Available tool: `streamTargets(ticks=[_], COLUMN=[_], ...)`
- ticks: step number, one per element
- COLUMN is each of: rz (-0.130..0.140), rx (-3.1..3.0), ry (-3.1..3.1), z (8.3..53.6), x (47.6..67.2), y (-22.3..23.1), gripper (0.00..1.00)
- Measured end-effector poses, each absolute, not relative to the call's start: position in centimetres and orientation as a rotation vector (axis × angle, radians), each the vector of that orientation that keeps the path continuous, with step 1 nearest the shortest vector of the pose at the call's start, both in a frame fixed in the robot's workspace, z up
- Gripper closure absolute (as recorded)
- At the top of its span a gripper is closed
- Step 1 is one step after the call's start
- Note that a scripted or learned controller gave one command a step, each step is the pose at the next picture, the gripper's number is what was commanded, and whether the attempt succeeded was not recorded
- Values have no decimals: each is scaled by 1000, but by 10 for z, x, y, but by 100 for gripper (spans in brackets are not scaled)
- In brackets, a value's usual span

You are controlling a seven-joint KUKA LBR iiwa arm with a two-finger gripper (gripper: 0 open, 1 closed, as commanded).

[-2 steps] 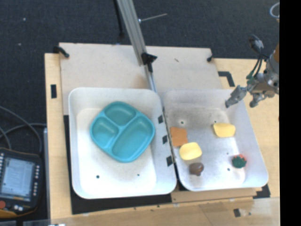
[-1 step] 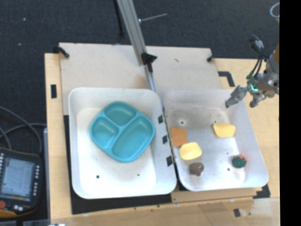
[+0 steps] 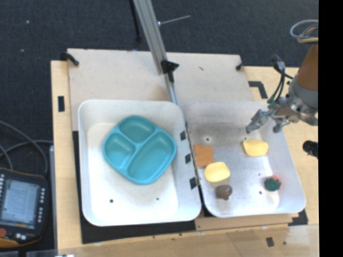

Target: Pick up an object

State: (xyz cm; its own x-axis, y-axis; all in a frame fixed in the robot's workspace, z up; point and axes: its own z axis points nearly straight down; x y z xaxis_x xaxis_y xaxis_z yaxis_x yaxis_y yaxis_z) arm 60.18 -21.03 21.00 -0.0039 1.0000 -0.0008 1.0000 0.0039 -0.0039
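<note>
The left bin (image 3: 91, 208) holds a teal divided plate (image 3: 139, 149), out of play. The right bin (image 3: 292, 197) carries loose pickables: a yellow block (image 3: 255, 147), a second yellow piece (image 3: 217, 171), an orange square (image 3: 203, 155). The gripper (image 3: 265, 121) hangs above the first block, fingers spread, empty.

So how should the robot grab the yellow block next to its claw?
Probably from straight above, pinching the yellow block across its shorter sides. It lies flat in the right bin with open floor around it, so nothing crowds it. The end effector hangs just above and behind it.
</note>
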Motion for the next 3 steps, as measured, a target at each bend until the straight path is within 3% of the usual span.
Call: streamTargets(ticks=[2,3], rz=[1,-5], rx=[-2224,-2230], ry=[-2224,-2225], z=[100,115], x=[598,600], y=[-211,-212], gripper=[0,100])
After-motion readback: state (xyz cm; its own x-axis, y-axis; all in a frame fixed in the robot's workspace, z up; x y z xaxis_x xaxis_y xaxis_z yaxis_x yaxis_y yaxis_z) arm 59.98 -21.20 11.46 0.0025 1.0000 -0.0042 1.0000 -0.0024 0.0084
